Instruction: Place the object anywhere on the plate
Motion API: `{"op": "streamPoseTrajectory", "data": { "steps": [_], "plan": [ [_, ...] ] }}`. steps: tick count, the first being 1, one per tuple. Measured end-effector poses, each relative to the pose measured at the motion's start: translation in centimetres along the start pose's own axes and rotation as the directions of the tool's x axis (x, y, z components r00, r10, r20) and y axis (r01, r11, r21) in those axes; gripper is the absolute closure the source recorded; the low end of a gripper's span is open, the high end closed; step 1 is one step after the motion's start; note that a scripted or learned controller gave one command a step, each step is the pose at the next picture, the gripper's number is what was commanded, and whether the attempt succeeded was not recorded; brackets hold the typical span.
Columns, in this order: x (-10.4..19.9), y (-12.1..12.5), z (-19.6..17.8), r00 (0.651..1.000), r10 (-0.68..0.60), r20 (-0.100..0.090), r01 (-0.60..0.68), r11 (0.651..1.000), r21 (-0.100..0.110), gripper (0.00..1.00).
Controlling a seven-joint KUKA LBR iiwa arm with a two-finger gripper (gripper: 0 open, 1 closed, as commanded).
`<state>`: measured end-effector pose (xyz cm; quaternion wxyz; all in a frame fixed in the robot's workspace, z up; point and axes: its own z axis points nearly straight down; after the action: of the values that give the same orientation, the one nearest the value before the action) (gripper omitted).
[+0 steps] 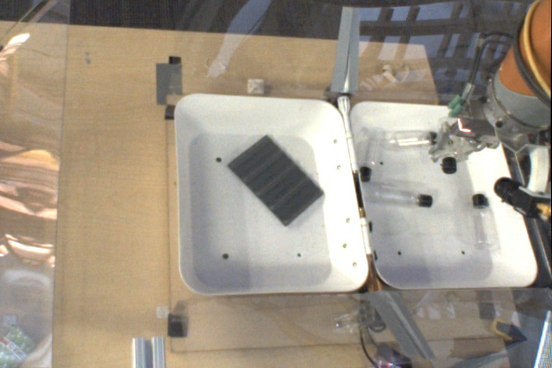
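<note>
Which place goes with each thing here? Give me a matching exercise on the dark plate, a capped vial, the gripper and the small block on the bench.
Things:
1. dark ribbed plate
2. capped vial
3. gripper
4. small pale block

Places:
A. on the bench, just beyond the left bin's far rim
B. over the far part of the right bin
C. flat on the floor of the left bin
D. lying near the middle of the right bin

Pairs: 1-C, 2-D, 3-B, 4-A
</note>
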<state>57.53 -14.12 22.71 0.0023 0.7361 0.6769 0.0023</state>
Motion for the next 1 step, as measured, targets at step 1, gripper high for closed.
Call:
{"op": "streamPoseTrajectory", "data": {
  "steps": [1],
  "plan": [
    [1.04, 5.18, -0.44, 0.985, -0.174, 0.001, 0.174, 0.985, 0.001, 1.0]
  ]
}}
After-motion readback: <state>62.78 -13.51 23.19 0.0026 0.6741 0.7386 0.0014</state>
